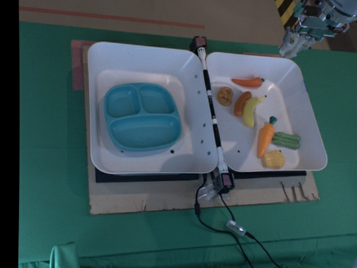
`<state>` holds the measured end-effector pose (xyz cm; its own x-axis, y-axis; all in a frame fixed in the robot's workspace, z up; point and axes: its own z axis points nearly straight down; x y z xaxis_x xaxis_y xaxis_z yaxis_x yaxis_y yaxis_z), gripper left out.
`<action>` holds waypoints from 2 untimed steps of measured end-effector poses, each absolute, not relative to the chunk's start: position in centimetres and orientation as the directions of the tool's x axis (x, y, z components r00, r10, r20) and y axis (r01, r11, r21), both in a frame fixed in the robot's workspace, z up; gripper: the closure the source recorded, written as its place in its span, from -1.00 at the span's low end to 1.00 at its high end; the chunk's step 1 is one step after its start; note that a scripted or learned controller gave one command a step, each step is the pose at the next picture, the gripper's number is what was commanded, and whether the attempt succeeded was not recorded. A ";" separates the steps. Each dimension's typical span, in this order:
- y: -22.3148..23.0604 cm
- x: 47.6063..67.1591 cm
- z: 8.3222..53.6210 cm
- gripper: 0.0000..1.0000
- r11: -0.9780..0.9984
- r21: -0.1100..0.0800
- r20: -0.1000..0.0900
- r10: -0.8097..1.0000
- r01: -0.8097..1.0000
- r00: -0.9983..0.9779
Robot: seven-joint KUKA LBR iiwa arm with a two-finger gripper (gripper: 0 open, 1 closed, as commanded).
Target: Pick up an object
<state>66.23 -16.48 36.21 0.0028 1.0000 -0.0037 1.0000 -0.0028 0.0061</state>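
Note:
The right bin (310, 128) holds several toy foods: an orange pepper (248, 82), a brown round piece (225, 96), a red-orange sausage (242, 103) touching a yellow banana (252, 110), a carrot (265, 139), a green bean bundle (286, 140) and a yellow corn piece (274, 159). My gripper (293, 44) hangs above the far right corner of that bin, just outside its rim. It is open, with nothing between its fingers, and stands well away from all the foods.
In the left bin (95, 144) lies a teal divided plate (143, 116). A black-and-white bar (211, 105) runs between the bins. Cables (223, 219) trail off the cardboard base at the front. Green cloth surrounds the bench.

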 end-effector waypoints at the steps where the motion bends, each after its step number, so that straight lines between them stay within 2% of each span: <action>1: -18.7 70.0 37.0 1.00 -0.003 0.006 -0.005 1.000 1.000 0.003; 2: -17.1 70.0 38.7 1.00 -0.003 0.008 -0.005 1.000 1.000 0.003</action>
<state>70.05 -17.15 38.65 0.0034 1.0000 -0.0052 1.0000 -0.0033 0.0075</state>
